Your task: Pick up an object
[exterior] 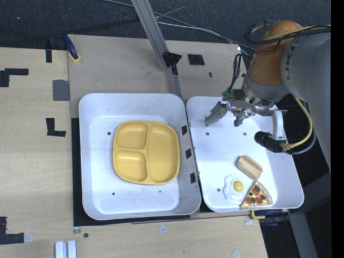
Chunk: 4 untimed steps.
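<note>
Camera view counts two white bins: the left bin [97,144] bears one yellow divided plate [146,152]; the right bin [215,160] holds one bread roll [249,166], one pizza slice [257,195] and one fried egg [235,187] at five o'clock. One gripper [226,116] hangs spread and unladen at twelve o'clock.

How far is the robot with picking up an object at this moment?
Nothing looks done yet. The brown bread-roll-shaped toy, the white fried-egg toy and the pizza-slice toy all lie in the right white bin. The yellow three-compartment plate sits in the left white bin. In hand: the pincer hangs open over the right bin's far end, holding nothing. Left: descend, grasp, lift.
</note>
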Available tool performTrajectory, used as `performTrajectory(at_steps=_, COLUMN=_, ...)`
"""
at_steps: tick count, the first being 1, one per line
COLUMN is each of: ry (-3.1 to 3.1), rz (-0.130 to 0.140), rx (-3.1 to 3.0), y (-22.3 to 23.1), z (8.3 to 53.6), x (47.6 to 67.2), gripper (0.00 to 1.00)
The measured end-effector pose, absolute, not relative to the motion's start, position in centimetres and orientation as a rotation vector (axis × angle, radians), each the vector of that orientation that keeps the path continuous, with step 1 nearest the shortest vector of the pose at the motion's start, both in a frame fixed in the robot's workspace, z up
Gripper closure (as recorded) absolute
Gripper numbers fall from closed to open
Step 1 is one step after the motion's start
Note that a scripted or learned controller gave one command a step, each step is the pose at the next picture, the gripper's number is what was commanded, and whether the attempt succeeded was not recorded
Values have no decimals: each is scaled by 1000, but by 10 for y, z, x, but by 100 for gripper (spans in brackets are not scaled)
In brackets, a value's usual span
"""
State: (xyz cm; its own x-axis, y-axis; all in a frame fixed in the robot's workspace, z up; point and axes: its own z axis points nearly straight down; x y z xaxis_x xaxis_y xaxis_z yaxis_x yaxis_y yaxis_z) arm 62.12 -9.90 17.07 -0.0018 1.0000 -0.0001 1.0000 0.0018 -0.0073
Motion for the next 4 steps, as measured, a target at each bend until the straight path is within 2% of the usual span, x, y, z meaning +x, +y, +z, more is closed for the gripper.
performTrajectory(at_steps=1, ry=-2221, rz=7, rx=-2217, y=-99, z=127, x=622, gripper=0)
performTrajectory(at_steps=2, ry=-2223, rz=4, rx=-2217, y=-98, z=139, x=623, gripper=100)
performTrajectory(at_steps=4, ry=-2224, rz=-3, rx=-2223, y=-112, z=239, x=613, gripper=100)
